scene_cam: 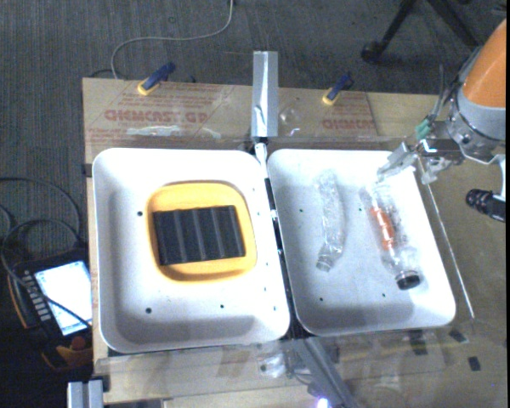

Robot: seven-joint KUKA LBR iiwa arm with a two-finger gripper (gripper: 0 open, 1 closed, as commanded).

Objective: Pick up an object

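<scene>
The right bin (433, 308) holds two clear plastic bottles. One is crushed and colourless (328, 219), lying lengthwise left of the middle. The other (389, 235) has an orange label and a black cap pointing toward the front right corner. In the left bin (119, 313) lies a yellow tray-like object (202, 232) with a black ribbed centre. My gripper (406, 160) hangs over the back right corner of the right bin, just behind the orange-labelled bottle's far end. Nothing is visibly in its grasp.
The grey arm with its orange band (495, 58) reaches in at the upper right. A metal strip (264, 92) stands at the back between the bins. Two blue-and-yellow clamps (155, 78) (337, 87) hold the cardboard base. A device with a lit screen (55, 287) lies on the floor at left.
</scene>
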